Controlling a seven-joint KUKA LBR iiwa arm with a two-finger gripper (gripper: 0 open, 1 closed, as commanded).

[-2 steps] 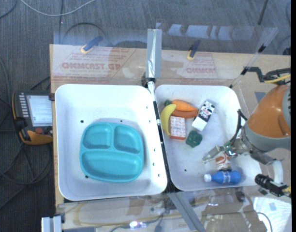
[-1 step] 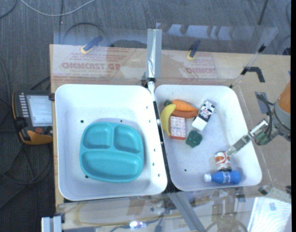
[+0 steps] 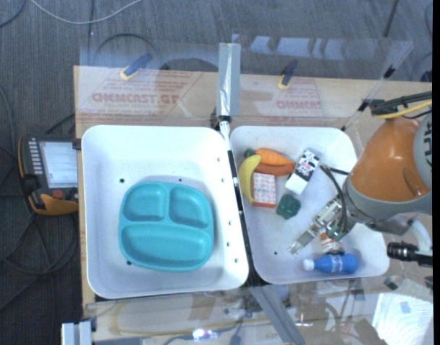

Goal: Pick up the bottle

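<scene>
- Blue was the bottle (image 3: 333,264), lying on its side at the front of the right bin (image 3: 270,268), its white cap pointing left, close to the front rim.
- We saw the gripper (image 3: 300,245) low over the right bin, just above and left of the bottle, its metal fingers (image 3: 306,238) slanting down towards the left.
- We could not tell whether the gripper was open or closed; nothing showed between its fingers.
- We saw the arm (image 3: 385,171) enter from the right, its orange band over the right bin's right side.
- We noted a small red-and-white piece (image 3: 331,248) just above the bottle, beside the gripper; what it was we could not tell.
- We found a banana (image 3: 248,175) along the right bin's left wall, with a carrot (image 3: 273,159) at its upper end.
- We saw an orange-and-white packet (image 3: 264,189) just right of the banana, and a dark green block (image 3: 288,206) near the packet's lower right.
- We saw a white carton with black spots (image 3: 303,171) right of the carrot, tilted.
- We saw a teal tray (image 3: 166,225) with three compartments in the left bin (image 3: 105,157).
- We saw both bins side by side on the desk (image 3: 98,99), a handheld control unit (image 3: 47,175) left of them.
</scene>
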